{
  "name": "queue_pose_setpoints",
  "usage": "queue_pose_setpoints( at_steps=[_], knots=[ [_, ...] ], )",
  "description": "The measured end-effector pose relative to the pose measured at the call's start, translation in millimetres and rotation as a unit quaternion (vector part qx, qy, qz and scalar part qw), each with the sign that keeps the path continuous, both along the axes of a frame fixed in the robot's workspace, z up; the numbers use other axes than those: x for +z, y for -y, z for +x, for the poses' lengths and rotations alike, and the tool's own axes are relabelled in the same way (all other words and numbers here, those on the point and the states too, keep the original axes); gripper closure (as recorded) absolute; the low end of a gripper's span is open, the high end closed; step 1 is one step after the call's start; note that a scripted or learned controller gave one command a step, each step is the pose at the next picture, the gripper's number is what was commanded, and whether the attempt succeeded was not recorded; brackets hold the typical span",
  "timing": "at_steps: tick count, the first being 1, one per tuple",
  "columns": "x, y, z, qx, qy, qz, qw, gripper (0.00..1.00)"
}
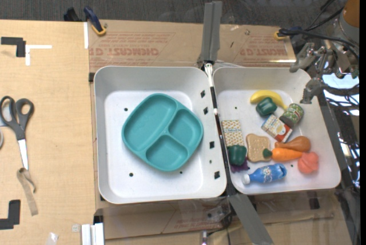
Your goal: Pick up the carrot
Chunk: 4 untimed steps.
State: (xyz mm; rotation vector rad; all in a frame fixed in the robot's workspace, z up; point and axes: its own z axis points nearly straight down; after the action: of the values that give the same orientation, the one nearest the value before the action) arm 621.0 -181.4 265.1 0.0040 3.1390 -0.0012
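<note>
Carrot point(286, 153): orange, tapered, with a green stub at its left end, lying roughly level in the lower right of the right bin point(326, 124). Its green end touches the toast slice point(257, 147); an orange pepper-like piece point(297, 143) presses against its upper side, and a pink peach-like fruit point(308, 164) sits just beside its right tip. A blue and white bottle point(265, 175) lies just below it.

Other contents of the right bin: a banana point(267, 96) at the top, a dark green piece point(266, 106) under it, a small can point(292, 115), a red and white carton point(275, 127), a cracker box point(231, 133) and a green and purple vegetable point(237, 156) near the left wall. The left bin point(108, 141) holds a teal divided plate point(163, 132).

Gripper point(311, 89): at the upper right of the frame, over the right bin's upper right corner and well apart from the carrot; whether its tips are spread or pressed together cannot be told, since cabling and metalwork crowd that area.

Hazards, as a judgement: the carrot is hemmed in on three sides, so a descending fingertip may land on the pepper-like piece or the toast slice instead of beside the carrot. A closure across the narrow tapered end could slip off. A neighbour could be clamped along with the carrot, or nudged so that the carrot rolls towards the bottle.
</note>
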Motion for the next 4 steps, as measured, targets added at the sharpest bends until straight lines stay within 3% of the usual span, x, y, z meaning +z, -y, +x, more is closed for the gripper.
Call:
queue_pose_setpoints(
  at_steps=[1, 2, 3, 4],
  knots=[
    [-125, 19, -31, -0.004, 0.000, 0.0004, 1.0000, 0.00],
    [-164, -4, -94, -0.007, 0.008, -0.0033, 0.9999, 0.00],
    [-168, -55, -121, -0.055, 0.008, -0.0008, 0.9985, 0.00],
    [-159, -56, -120, -0.053, 0.009, -0.0010, 0.9985, 1.00]
  ],
)
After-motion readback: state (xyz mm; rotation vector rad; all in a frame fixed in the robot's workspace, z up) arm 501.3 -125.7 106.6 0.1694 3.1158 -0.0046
